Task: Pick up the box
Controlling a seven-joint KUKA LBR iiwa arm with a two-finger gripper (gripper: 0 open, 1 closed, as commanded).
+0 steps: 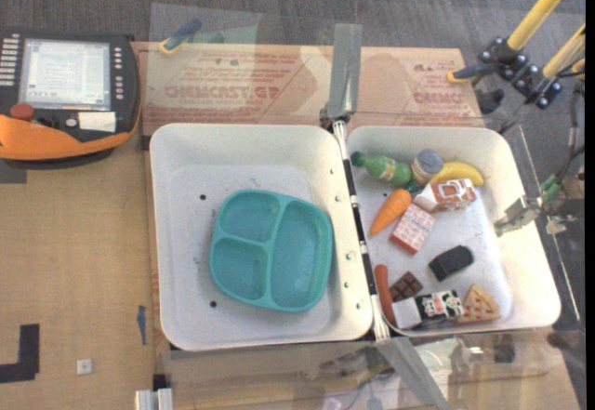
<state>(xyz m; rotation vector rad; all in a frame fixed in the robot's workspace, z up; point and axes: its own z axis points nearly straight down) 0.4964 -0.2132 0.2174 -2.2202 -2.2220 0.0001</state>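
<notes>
Two bins side by side on the bench

The left bin (172, 213) holds a divided plate (271, 250). In the right bin (521, 241), a bottle (383, 168), banana (457, 173) and carrot (390, 210) lie behind; a box (412, 228) lies in the middle.

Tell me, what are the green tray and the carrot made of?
The tray looks like smooth teal plastic: one even colour, moulded compartments, a soft sheen. The carrot seems to be a plastic toy, plain orange and smooth, though it is too small to be sure.
</notes>
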